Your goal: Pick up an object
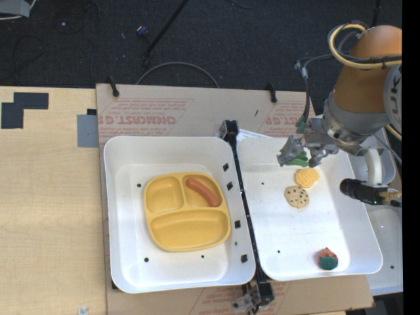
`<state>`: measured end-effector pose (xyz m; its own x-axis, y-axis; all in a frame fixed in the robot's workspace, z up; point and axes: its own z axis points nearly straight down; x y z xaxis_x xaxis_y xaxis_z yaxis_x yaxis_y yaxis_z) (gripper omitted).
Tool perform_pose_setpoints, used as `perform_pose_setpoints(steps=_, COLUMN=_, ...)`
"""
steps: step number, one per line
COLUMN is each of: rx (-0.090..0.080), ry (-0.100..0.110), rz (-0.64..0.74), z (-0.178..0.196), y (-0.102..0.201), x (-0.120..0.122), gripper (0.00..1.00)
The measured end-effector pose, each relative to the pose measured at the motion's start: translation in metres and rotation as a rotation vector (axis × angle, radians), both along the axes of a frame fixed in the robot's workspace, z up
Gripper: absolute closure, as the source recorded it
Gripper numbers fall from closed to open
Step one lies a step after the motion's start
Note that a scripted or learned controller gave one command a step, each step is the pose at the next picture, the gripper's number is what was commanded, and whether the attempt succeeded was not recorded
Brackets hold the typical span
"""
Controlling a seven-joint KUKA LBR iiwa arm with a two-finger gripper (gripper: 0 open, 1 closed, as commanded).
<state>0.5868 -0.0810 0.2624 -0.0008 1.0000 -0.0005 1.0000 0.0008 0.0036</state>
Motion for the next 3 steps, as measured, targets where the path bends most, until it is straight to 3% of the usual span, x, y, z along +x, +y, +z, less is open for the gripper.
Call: perform_pose_setpoints(steps=3, rx=0.002, ry=0.01, rz=0.004, z=-0.023, y=0.157, x=-0.069, gripper=1.0)
